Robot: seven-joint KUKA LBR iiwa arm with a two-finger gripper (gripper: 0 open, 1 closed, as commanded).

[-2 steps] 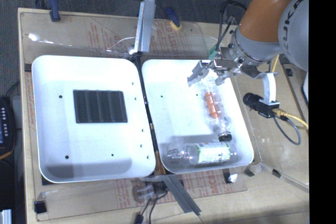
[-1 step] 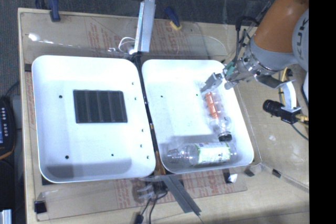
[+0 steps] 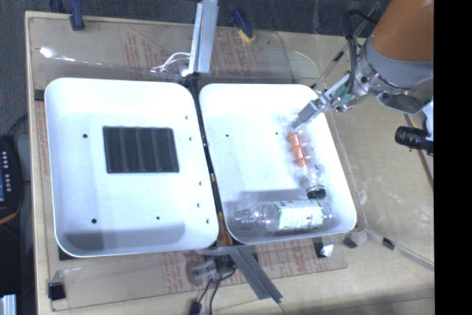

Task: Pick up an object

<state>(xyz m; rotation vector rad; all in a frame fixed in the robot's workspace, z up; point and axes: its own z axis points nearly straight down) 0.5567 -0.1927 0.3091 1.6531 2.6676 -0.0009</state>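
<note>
Bottles are the likely targets, both in the right bin. A small clear bottle with an orange label lies toward three o'clock of that bin, its black cap pointing to six. A larger clear bottle with a white label lies crosswise along the six o'clock wall. The left bin carries a dark ribbed rectangular pad near its middle.

The gripper hangs at about two o'clock of the right bin, just above the top end of the orange-label bottle. Whether its tips are spread or pressed together I cannot tell; nothing is seen between them.

Risks, as I judge them: both bottles are round, smooth and clear, so a pinch that lands off-centre could squirt one sideways or roll it away. The small bottle lies close to the three o'clock wall, and a descent there could catch a tip on the rim. The larger one is tucked against the six o'clock wall, leaving little room for a tip behind it.

Hard to make out: the lower half of the small bottle blurs into glare on the white floor, and the left end of the larger bottle is only a faint outline. The arm's upper part is cut off at the frame's edge.
</note>
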